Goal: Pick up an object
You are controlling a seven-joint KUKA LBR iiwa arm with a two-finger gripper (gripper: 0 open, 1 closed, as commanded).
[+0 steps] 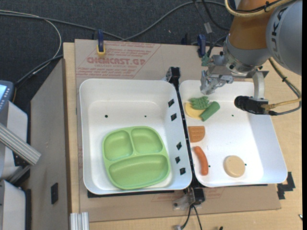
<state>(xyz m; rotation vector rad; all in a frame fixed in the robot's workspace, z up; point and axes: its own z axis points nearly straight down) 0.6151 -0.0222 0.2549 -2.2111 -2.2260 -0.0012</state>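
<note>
Dark carpet floor (cables trailing), brown cardboard sheet, wooden bench

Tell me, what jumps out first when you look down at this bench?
The big grey arm with the orange band looms at the top right, its gripper hanging over the far end of the right bin, just above a cluster of green toy food. In the left bin, a bright green divided plate lies toward the near side.
</note>
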